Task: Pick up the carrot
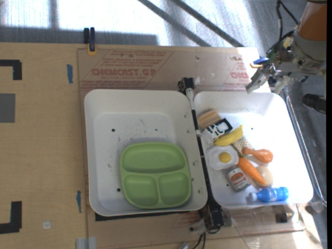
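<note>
Carrot [252,171]: prob. light, stiff, smooth; best pinched mid-body, across its width. Gripper [262,82] above bin [295,134] corner, jaws spread, holding nothing.

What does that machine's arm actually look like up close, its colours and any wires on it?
At the picture's top right, the arm has an orange band above a grey wrist section. Thin black cables loop along its left side. Below hangs the tool, a cluster of pale grey metal parts with a small blue piece and dark fittings.
</note>
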`<act>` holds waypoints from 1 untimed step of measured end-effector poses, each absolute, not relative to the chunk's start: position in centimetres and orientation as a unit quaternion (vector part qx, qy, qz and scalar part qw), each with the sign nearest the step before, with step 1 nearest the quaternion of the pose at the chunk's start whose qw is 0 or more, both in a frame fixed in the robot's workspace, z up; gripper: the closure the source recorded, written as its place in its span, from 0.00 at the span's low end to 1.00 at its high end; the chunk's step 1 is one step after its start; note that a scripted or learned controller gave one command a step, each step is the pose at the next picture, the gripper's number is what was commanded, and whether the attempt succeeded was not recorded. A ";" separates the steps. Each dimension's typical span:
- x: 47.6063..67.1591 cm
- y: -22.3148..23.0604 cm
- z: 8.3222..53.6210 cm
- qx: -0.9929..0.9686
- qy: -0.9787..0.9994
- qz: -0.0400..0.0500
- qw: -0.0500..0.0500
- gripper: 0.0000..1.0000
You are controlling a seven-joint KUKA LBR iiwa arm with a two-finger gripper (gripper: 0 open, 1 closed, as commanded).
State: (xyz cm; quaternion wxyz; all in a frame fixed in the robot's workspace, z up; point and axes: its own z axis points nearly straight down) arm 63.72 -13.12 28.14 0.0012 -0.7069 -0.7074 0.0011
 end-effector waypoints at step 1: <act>58.4 -12.8 15.9 -0.612 -0.791 0.002 0.004 0.00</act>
